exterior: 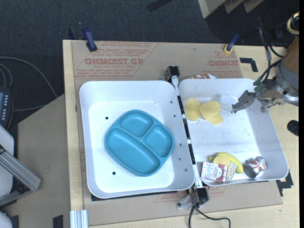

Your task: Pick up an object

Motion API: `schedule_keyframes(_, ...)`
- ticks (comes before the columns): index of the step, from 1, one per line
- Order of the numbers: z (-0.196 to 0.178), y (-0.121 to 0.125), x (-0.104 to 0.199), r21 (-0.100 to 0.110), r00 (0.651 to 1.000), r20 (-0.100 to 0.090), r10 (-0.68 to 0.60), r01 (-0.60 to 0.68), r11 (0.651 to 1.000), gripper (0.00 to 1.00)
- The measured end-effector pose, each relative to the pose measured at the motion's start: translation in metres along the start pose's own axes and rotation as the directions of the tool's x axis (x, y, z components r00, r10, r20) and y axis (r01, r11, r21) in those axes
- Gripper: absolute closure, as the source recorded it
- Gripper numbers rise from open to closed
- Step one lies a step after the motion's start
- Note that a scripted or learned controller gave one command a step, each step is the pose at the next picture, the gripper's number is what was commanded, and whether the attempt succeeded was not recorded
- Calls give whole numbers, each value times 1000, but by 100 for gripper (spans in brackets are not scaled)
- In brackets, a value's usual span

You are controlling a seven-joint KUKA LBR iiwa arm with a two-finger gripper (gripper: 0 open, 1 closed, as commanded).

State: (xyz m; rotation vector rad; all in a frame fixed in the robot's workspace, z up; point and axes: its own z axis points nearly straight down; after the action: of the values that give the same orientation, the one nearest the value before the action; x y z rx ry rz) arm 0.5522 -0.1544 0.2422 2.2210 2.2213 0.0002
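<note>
While poised over the right bin [270, 127], fingers [236, 107] apart, nothing between

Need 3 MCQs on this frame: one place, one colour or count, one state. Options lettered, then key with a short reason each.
1. Where does the divided plate lie?
A. left bin
B. right bin
C. on the bench outside the bins

2. What colour is that plate?
A. red
B. blue
C. green

3. How does the gripper stand relative to the yellow chips?
A. clamped on them
B. above the right bin, apart from them
C. inside the left bin

Key: 1 A, the plate sits on the left bin's floor. 2 B, it is plainly light blue. 3 B, the gripper is over the right bin's upper part with white floor between it and the chips.
</note>
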Motion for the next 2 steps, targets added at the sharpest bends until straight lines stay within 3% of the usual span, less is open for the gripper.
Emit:
schedule_keyframes(1,78,56,27,1,1000,0,-1,1,1000,0)
schedule_keyframes(2,155,76,30,1,1000,-1,-1,1,1000,0)
